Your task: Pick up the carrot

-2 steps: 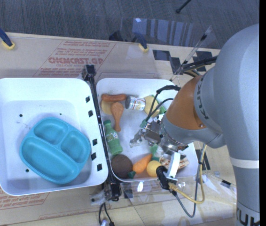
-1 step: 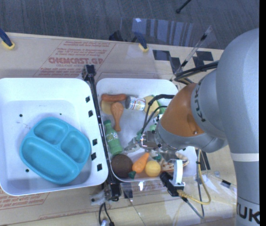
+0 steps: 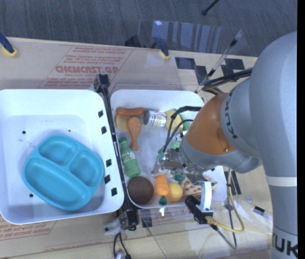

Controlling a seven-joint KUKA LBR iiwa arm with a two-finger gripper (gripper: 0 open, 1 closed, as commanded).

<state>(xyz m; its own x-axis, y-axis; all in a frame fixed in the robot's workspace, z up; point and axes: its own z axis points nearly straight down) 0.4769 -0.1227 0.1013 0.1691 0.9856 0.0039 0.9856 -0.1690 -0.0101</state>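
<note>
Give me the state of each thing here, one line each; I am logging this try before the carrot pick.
carrot: lying in the right bin, near its front wall, not lifted.
gripper: low over the right bin, just above the carrot.
green bottle: lying on its side.
clear bottle: lying on its side.
chicken drumstick: lying flat.
blue divided tray: right way up in the left bin.

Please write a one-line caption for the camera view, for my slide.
KUKA arm's gripper poised over the right bin, just above the carrot.
</note>
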